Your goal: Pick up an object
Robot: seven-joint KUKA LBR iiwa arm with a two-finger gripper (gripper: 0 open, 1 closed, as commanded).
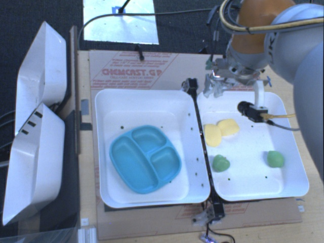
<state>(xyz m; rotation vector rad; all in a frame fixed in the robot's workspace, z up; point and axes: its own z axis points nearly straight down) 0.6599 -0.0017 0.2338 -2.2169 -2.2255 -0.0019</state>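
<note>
The arm leans in from three o'clock, its orange-banded wrist bent down over the twelve o'clock rim of the right bin (pixel 291 184). Whether the gripper (pixel 217 87) is spread or closed, I cannot tell. Below it lie two yellow pieces (pixel 220 131) and two green pieces (pixel 221 163). A blue divided plate (pixel 145 158) sits in the left bin (pixel 109 186).

I see gripper (pixel 216 87) above right bin (pixel 291 186) far edge; blue tray (pixel 144 158) in left bin (pixel 104 186); two yellow, two green pieces right.
</note>
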